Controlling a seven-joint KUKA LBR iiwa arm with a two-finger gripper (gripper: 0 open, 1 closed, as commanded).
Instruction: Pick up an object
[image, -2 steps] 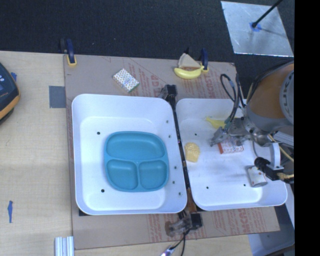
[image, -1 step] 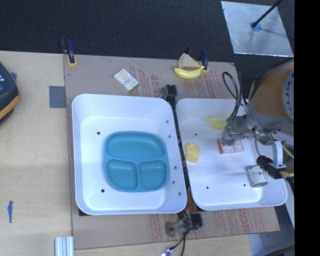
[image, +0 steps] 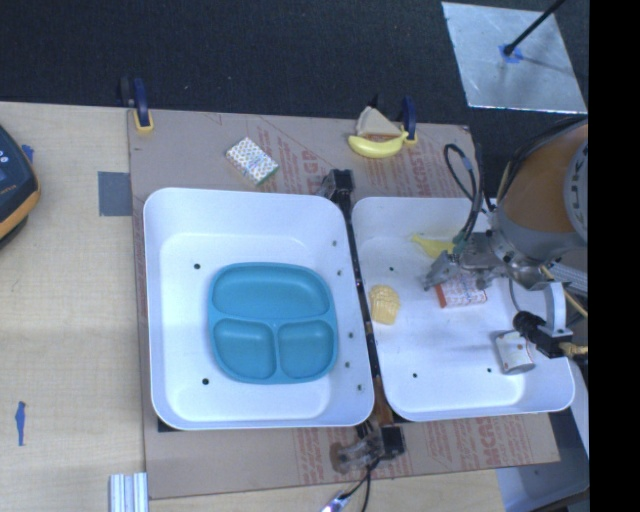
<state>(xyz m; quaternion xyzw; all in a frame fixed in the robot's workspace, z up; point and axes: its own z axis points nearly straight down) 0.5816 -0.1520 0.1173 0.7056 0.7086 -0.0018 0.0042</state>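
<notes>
End effector (image: 447, 268): positioned low in right bin (image: 400, 390), over small red-and-white packet (image: 463, 293); aperture cannot be determined. Packet is judged light, thin, flexible; flat lie noted, so an edge pinch is advised. Yellow ridged item (image: 384, 304) lies nearby.

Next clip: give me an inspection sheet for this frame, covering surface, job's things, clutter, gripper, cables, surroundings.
Surface: wooden bench with a cardboard sheet under two white bins.
Job's things: left bin holds a blue divided plate; right bin holds a pale yellow item, a yellow piece, a red-and-white packet and a small white block.
Clutter: banana and patterned packet on the cardboard.
Gripper: gripper low over the red-and-white packet; grasp cannot be judged.
Cables: black cable looping by the arm.
Surroundings: dark floor, blue clamps.
</notes>
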